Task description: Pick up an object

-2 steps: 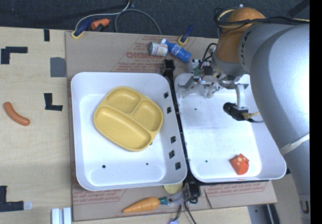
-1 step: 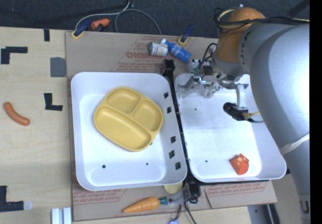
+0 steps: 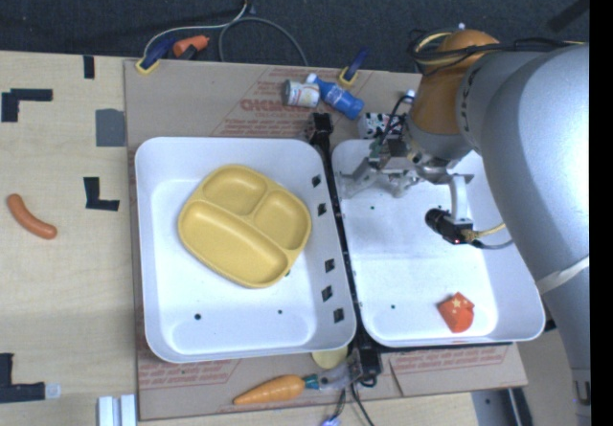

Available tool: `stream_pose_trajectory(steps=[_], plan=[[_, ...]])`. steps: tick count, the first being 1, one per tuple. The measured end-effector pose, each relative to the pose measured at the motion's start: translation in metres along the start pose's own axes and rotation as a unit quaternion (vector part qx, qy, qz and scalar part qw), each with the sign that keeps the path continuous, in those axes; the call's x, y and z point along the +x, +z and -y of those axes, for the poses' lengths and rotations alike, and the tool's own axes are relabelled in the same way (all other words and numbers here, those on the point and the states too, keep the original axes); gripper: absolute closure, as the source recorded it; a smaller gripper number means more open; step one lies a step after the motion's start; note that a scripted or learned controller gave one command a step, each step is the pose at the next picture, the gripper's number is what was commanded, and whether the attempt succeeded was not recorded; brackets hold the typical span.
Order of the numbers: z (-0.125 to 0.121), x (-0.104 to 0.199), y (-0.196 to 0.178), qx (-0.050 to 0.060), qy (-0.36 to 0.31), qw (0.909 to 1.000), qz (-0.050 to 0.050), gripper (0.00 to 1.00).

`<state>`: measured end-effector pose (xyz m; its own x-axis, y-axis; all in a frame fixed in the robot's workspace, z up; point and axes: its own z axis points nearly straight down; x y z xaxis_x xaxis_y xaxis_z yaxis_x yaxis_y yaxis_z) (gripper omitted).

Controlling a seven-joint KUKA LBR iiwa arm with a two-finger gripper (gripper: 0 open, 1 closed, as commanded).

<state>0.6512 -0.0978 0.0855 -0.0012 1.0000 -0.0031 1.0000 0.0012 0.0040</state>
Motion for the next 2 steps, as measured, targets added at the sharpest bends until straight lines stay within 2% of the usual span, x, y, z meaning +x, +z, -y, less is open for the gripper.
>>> stream_pose_trajectory(steps=[1,2], plan=[[-0.017,0.002,0.000,0.001,0.000,1.0000,-0.001,0.00],[0.000,0.001,0.000,0.001,0.000,1.0000,0.000,0.00]])
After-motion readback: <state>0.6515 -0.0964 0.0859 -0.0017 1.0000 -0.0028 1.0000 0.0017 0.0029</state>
